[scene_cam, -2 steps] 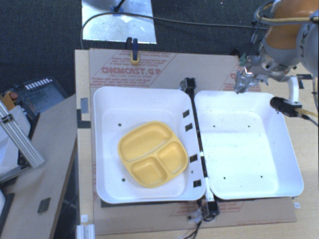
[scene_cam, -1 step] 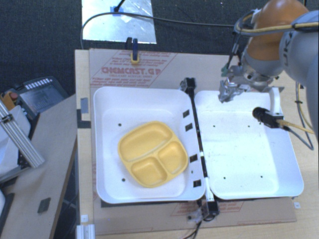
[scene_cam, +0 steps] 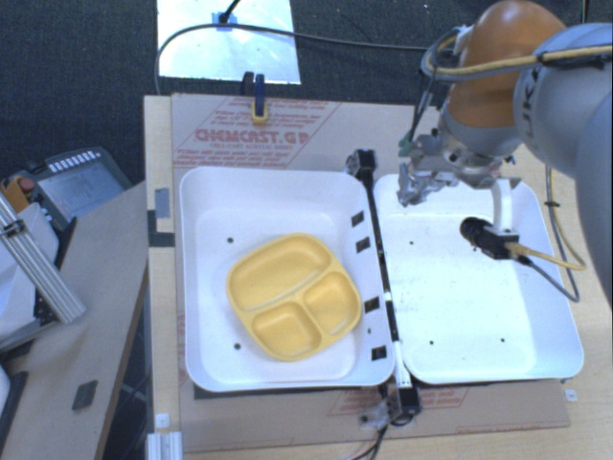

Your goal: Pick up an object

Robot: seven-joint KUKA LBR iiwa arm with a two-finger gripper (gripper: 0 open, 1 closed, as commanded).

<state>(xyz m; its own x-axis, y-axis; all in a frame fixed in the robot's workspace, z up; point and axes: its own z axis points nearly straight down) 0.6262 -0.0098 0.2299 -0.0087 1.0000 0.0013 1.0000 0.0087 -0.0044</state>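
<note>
The gripper (scene_cam: 414, 192) is positioned at 11 o'clock over the right bin (scene_cam: 479, 353); its finger state cannot be determined. A yellow tray (scene_cam: 292, 295) is located in the left bin (scene_cam: 206, 257).

The worktop (scene_cam: 161, 257) holds a printed cardboard sheet (scene_cam: 259, 134) with two white bins, left bin (scene_cam: 206, 257) and right bin (scene_cam: 479, 343), side by side.

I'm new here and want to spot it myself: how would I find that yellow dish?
Look at the two white bins side by side and take the left bin. Lying in its middle is the yellow tray, the one coloured thing there, split into three compartments.
</note>
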